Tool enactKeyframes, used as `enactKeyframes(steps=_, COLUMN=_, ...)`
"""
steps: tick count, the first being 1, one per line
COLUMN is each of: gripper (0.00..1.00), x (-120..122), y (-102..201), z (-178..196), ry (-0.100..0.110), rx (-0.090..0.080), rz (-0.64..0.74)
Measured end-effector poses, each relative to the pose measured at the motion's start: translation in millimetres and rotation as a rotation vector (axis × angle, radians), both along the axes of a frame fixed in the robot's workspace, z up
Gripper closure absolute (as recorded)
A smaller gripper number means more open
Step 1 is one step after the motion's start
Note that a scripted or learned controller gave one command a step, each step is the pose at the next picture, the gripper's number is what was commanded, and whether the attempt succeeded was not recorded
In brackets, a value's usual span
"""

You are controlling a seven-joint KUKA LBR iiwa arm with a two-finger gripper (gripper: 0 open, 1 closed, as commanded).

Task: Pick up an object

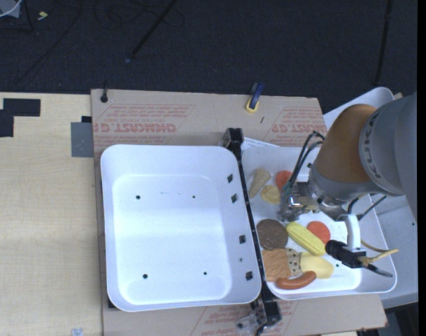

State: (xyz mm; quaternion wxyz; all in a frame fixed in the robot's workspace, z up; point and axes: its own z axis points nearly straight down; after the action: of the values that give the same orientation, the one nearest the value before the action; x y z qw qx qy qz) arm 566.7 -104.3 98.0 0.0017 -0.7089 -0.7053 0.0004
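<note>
The arm (366, 152) reaches in from the right and hangs its gripper (294, 207) low over the right bin (380, 254), which makes sense, since that is where every candidate for picking lies. The wrist covers the tip, so I cannot tell whether the gripper is open, closed, or has anything in it.

The right bin holds a crowded heap of toy food. A pale bread piece (260, 182) and a small yellow piece (271, 195) lie near the back, with a red piece (284, 178) beside them. A corn cob (305, 238) sits just below the gripper, between a brown patty (272, 234) and a red disc (319, 229). A toast slice (275, 263), a yellow lump (317, 266) and a sausage (295, 281) fill the front edge.

Judging by position, the corn cob or the small yellow piece seems the likeliest target. The left bin (171, 222) shows only its bare white floor. Both bins rest on a cardboard sheet (171, 121) on the tabletop (31, 222).
</note>
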Motion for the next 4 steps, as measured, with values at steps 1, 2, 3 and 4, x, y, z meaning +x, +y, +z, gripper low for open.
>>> enactKeyframes(steps=1, gripper=1.0, x=-12, y=7, z=3, ry=0.002, rx=0.0, rz=-0.001)
enactKeyframes(steps=2, gripper=1.0, x=-12, y=6, z=13, ry=0.003, rx=0.0, rz=-0.006)
enactKeyframes(steps=3, gripper=1.0, x=-45, y=66, z=214, ry=-0.013, rx=0.0, rz=0.01)
enactKeyframes(steps=4, gripper=1.0, x=1, y=113, z=326, ry=-0.015, rx=-0.001, rz=0.011)
